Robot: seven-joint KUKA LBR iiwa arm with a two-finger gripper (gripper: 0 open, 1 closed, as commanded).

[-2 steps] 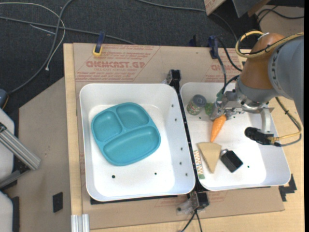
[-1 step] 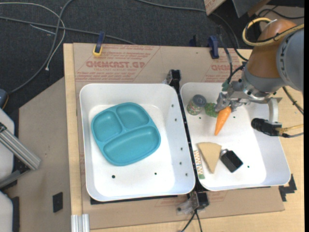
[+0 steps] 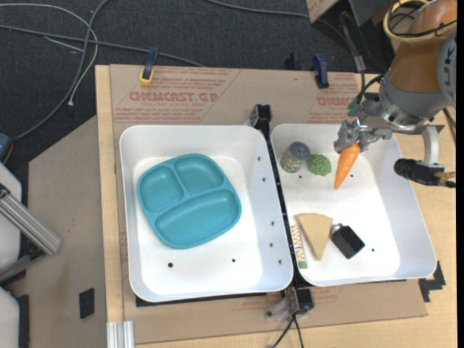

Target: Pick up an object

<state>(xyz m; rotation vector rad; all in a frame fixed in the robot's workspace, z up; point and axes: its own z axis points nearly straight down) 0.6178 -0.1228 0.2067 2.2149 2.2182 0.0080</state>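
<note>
An orange carrot (image 3: 345, 166) hangs tip-down over the back of the right bin (image 3: 406, 216), its top end between the fingers of my gripper (image 3: 353, 142), which is shut on it. Just left of the carrot lie a green broccoli piece (image 3: 319, 165) and a small grey-green can (image 3: 295, 156). Nearer the front of that bin sit a tan cheese wedge (image 3: 315, 232) and a small black block (image 3: 347, 241). The arm comes in from the upper right.
The left bin (image 3: 138, 267) holds a blue divided plate (image 3: 189, 199). A black divider with clamps (image 3: 261, 114) runs between the bins. Blue clamps (image 3: 150, 65) grip the cardboard's far edge. Cables trail across the dark floor behind.
</note>
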